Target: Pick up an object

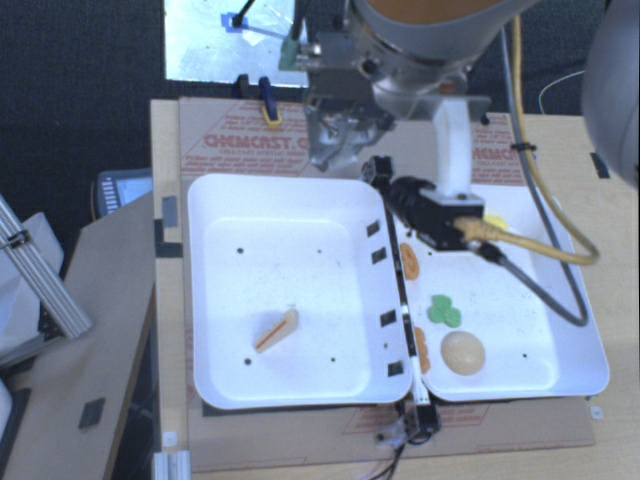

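In the left bin, a tan wedge-shaped piece lies near the front wall; it is judged light and stiff, best gripped across its narrow sides. In the right bin, a green clover piece and a beige egg-shaped object lie close together; the egg is judged smooth and slippery. The gripper hangs above the far edge; its state cannot be told.

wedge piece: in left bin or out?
In. The wedge piece lies flat on the left bin floor, near its front.
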Motion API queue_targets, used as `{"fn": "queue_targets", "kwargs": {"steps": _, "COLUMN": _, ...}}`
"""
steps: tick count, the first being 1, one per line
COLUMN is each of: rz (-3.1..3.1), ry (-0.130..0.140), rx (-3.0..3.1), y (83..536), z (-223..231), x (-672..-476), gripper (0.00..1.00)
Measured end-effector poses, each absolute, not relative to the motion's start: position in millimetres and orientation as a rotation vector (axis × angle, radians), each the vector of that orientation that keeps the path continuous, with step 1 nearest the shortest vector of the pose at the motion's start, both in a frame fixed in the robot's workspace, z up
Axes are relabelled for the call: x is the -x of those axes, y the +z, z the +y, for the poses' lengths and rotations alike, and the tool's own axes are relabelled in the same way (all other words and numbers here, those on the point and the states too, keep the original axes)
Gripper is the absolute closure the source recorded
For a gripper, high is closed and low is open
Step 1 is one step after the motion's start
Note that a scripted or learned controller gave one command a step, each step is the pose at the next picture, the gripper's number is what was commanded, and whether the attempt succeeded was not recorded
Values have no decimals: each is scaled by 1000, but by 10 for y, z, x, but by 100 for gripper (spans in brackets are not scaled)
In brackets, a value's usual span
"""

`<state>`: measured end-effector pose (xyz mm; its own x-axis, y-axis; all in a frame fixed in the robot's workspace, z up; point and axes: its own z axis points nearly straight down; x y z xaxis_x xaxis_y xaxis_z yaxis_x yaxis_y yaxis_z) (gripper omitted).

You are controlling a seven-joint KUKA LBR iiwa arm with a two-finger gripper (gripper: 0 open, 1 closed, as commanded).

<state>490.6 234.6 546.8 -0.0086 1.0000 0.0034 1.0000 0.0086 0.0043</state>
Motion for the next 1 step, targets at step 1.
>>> {"fn": "queue_targets", "kwargs": {"steps": 1, "rz": 2232, "ry": 6, "rx": -2210, "y": 5462, "z": 2345, "x": -4905, "gripper": 0}}
